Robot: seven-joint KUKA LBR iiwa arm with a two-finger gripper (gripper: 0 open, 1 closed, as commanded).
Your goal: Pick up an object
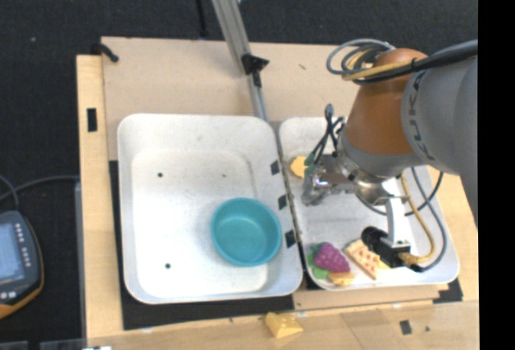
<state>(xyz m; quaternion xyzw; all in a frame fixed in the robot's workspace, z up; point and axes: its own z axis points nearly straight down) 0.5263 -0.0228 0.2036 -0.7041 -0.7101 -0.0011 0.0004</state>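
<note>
My one camera sat fixed above the bench (185, 83), looking down at a slant from moderate height. It took in both bins (145, 139) whole, and the arm (418, 115) entered from their right.

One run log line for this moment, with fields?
arm: over right bin | gripper: near yellow item | left bin: teal bowl | grasp: none seen

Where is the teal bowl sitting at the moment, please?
The teal bowl sits in the left bin, in its near right corner, close to the divide from the right bin that holds the purple toy.
</note>
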